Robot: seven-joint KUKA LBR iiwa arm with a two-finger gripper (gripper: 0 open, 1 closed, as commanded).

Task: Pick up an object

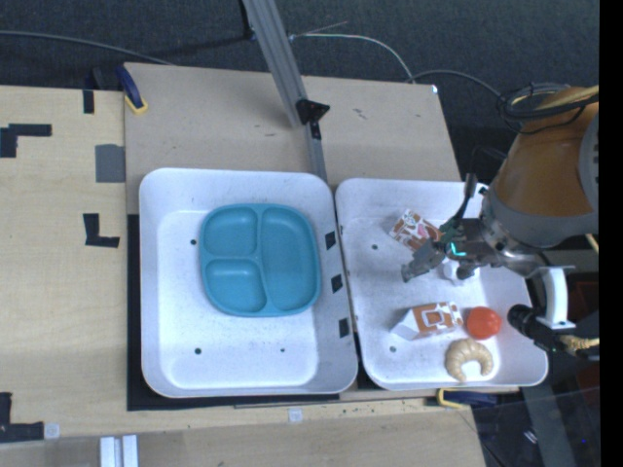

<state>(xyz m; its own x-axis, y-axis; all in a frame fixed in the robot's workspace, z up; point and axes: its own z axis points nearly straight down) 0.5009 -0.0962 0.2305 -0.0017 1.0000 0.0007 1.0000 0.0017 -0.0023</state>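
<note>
The right bin (375,353) holds several small items. A white, red and brown packet (413,228) lies near its back. Toward the front sit a small orange-and-white carton (431,319), a red tomato-like ball (484,321) and a tan croissant (470,358). My gripper (440,269) hangs low over the middle of this bin, just in front of the packet and behind the carton. It is open, one dark finger (419,265) points left, and nothing sits between the fingers.
The left bin (170,358) carries a blue divided plate (260,259). A grey metal bar (277,47) slants in from the top toward the gap between the bins. The arm's orange-banded body (550,178) looms over the right bin's right edge.
</note>
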